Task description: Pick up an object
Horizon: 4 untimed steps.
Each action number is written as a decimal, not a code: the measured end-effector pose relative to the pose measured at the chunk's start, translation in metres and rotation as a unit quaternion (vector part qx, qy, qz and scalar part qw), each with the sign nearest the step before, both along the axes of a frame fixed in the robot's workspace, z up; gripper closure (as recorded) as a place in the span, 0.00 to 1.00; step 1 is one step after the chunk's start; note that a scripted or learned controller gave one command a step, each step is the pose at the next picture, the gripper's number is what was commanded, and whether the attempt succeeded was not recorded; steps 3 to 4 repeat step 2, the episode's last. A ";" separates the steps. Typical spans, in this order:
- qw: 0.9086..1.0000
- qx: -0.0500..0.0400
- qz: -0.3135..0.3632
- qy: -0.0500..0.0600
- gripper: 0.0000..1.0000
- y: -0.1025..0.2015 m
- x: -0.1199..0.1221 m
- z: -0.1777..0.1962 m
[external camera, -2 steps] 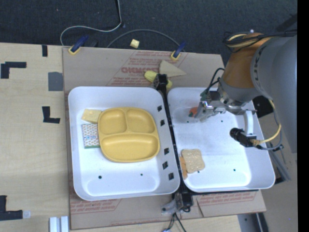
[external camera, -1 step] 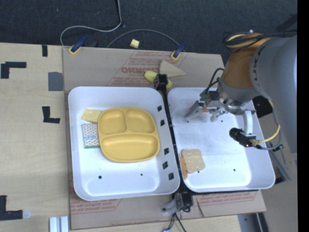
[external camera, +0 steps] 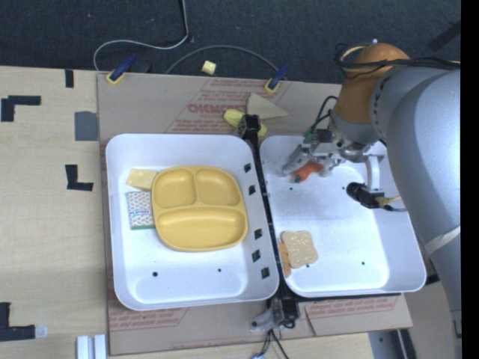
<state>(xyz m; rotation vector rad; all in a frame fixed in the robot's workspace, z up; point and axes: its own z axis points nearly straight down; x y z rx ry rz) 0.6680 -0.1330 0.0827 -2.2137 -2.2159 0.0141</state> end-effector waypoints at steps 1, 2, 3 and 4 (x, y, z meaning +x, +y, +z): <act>1.000 0.000 -0.001 0.004 1.00 0.000 -0.003 0.010; 1.000 0.001 0.003 -0.007 1.00 0.086 -0.055 0.106; 1.000 0.001 0.003 -0.007 1.00 0.086 -0.055 0.106; 1.000 0.001 0.003 -0.007 1.00 0.086 -0.055 0.106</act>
